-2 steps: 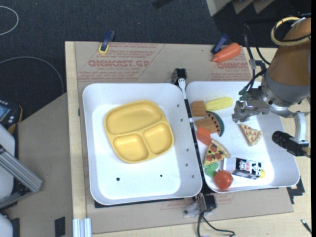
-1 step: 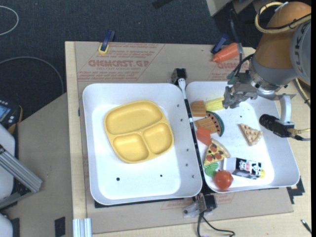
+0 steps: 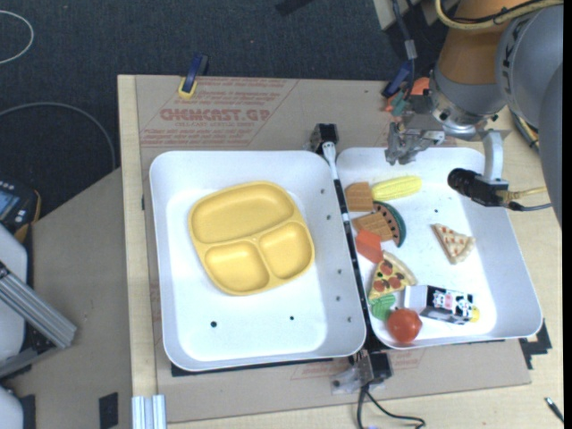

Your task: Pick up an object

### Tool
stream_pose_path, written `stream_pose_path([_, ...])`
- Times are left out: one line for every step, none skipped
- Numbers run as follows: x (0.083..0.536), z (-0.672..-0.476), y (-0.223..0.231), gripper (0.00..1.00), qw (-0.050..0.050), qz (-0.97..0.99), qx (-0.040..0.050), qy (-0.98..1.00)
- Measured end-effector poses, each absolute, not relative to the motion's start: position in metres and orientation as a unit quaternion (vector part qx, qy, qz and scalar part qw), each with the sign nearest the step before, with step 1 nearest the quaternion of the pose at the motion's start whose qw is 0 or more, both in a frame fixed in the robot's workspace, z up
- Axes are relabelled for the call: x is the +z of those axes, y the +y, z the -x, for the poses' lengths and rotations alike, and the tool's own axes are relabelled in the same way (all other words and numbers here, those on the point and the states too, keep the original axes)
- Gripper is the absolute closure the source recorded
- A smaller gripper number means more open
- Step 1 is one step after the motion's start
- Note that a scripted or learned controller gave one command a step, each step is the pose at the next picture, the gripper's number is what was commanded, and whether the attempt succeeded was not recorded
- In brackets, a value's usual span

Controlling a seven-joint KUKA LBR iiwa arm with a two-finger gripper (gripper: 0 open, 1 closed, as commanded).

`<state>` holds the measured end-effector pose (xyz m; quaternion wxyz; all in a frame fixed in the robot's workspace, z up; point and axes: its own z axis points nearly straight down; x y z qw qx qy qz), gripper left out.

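The tool (image 3: 404,153) hangs over the right white bin's (image 3: 509,266) far edge; I cannot tell its state. The yellow plastic corn cob (image 3: 396,187) lies just below it toward the camera, long axis running left to right.

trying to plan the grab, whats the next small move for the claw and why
Probably come down and a little forward toward the corn cob. The claw sits over the far edge of the right bin with nothing between its tips, and the corn is the toy lying closest to it, with a little clear room on its far side.
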<state>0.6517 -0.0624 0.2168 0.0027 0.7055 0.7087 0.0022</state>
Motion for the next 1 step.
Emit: stream_pose_path([0.2249,-0.6429,-0.0686,1.00,0.001,-0.707,0.0000,0.707])
